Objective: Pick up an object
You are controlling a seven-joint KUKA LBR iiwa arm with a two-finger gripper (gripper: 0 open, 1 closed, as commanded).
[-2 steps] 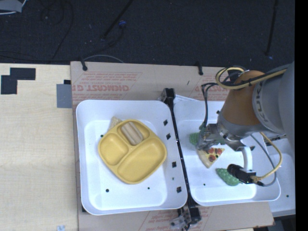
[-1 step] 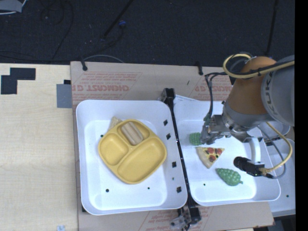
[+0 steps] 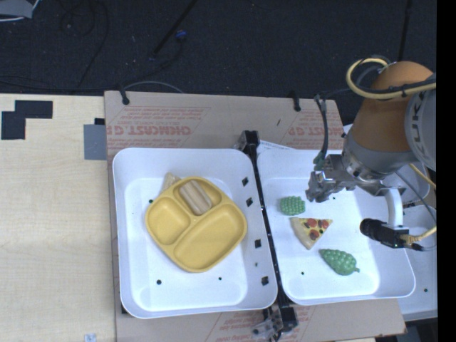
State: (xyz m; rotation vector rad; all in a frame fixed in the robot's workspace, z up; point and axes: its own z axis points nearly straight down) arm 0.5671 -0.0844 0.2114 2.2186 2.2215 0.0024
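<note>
I saw the grey two-finger gripper (image 3: 318, 189) hanging over the right-hand shallow white bin (image 3: 370, 287), just beside a small round green knobbly toy (image 3: 291, 206). Below that toy lay a yellow plastic pizza wedge with red dots (image 3: 311, 231), then a bumpy green oval toy (image 3: 338, 261). The left bin (image 3: 139, 291) held a yellow three-part plate (image 3: 196, 223).

Left bin (image 3: 135, 191): divided plate (image 3: 196, 224) at centre. Right bin (image 3: 370, 280): pizza slice (image 3: 311, 229) central, round piece (image 3: 291, 206) at its 11, bumpy piece (image 3: 338, 261) at 5.
</note>
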